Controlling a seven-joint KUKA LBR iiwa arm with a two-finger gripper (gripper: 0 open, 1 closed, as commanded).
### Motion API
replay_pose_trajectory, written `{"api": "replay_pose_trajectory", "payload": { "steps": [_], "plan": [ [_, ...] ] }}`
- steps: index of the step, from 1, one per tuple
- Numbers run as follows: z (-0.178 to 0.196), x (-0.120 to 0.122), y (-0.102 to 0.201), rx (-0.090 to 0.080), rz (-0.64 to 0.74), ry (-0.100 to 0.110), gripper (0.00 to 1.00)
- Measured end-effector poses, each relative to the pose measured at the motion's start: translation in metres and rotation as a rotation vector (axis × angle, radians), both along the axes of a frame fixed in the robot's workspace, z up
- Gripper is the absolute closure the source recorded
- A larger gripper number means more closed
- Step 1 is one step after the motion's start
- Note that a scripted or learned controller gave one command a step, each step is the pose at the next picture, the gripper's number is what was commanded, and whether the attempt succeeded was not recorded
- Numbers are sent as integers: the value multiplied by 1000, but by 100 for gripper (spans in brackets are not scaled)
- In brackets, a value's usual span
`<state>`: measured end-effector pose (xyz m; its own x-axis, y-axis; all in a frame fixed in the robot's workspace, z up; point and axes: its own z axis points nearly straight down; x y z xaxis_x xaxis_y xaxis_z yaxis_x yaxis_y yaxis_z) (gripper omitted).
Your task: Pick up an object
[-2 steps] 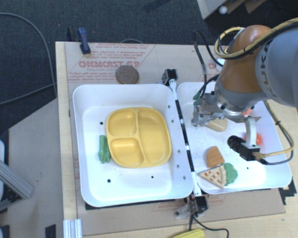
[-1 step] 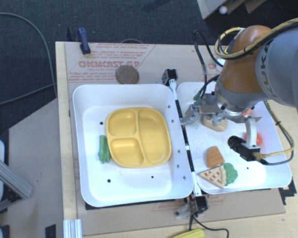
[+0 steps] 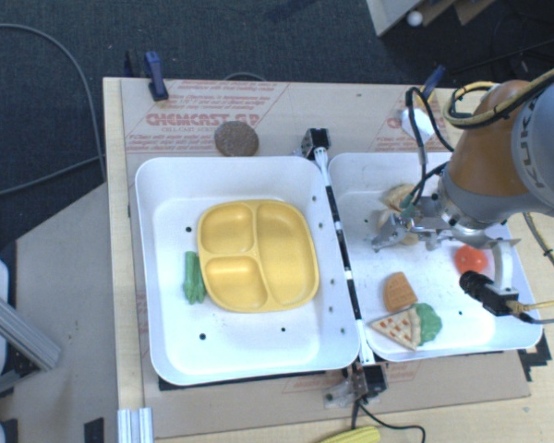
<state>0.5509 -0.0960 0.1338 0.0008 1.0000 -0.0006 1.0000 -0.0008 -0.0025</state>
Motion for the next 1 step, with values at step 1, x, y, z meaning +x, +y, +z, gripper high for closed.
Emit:
{"api": "replay_pose_trajectory", "payload": {
  "steps": [1],
  "plan": [
    [-50,-54,-7,1,0,-2,0]
  ]
}}
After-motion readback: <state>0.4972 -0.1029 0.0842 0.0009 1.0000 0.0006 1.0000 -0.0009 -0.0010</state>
